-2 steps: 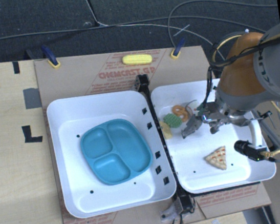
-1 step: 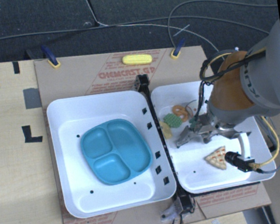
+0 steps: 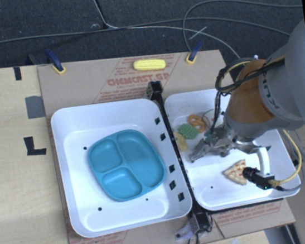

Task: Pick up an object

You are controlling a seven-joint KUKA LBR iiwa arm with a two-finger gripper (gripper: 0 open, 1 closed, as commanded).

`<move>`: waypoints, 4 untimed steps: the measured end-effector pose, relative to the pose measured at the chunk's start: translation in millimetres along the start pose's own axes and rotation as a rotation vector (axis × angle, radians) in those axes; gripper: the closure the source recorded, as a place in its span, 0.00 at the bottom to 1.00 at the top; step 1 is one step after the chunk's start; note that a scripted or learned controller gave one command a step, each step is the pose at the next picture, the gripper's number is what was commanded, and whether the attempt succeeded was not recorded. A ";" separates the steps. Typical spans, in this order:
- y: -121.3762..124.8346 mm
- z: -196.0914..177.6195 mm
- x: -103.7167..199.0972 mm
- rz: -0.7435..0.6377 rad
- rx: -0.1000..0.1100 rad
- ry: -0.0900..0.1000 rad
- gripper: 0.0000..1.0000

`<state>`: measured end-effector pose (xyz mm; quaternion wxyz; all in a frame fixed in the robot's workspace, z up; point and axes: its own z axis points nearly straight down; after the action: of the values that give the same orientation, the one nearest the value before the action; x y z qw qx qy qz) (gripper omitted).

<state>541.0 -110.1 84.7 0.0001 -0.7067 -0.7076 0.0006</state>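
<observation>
Pizza slice (image 3: 236,172) lies in the right bin (image 3: 219,196), near the end effector (image 3: 195,153), fingers spread

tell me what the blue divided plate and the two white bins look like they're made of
Blue three-compartment plate: likely moulded plastic, matte to satin, with an even colour and soft rounded dividers. Shallow white bins, left and right: probably thin plastic, slightly glossy, with smooth rounded corners and rims; this can't be confirmed.

left bin (image 3: 67,158): blue plate (image 3: 126,164) mid, margins free | right bin (image 3: 293,180): toys crowd left, seemingly open near front
</observation>
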 end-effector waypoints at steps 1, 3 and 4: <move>0.4 -10.9 -0.3 0.000 -0.002 -0.002 1.00; -7.6 -127.8 12.3 -0.001 -0.006 0.000 1.00; -6.5 -180.8 12.3 0.000 -0.006 0.000 1.00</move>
<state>534.7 -97.7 265.5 -0.0021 -0.7065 -0.7077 -0.0014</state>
